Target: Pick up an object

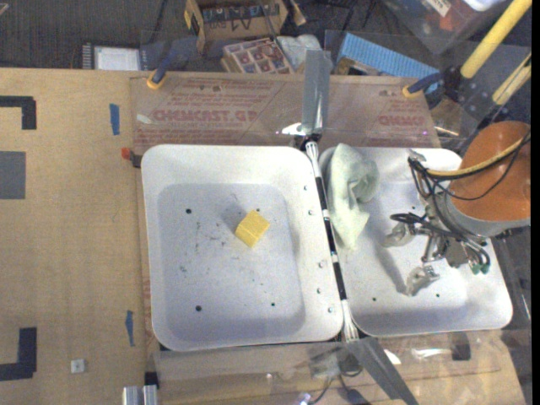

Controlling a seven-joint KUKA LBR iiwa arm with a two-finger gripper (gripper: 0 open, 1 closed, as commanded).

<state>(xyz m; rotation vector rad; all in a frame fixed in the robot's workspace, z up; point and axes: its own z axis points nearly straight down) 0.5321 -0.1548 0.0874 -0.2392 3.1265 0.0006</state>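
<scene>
A small yellow block (252, 229) lies near the middle of the left bin (169, 310). A crumpled pale green cloth (349, 194) rests against the left wall of the right bin (472, 310). My gripper (408, 258) hangs low over the middle of the right bin, to the right of the cloth and apart from it. It is open, with one fingertip (396, 236) farther back and the other (418, 282) nearer the front. Only bare bin floor shows between them. The grey arm with its orange band (498, 171) comes in from the right.
A taped cardboard sheet (278, 112) stands along the back of both bins. Boxes, clamps and cables crowd the bench behind it. A brown board (67, 226) lies to the left of the bins. Black cables (434, 192) hang off the wrist.
</scene>
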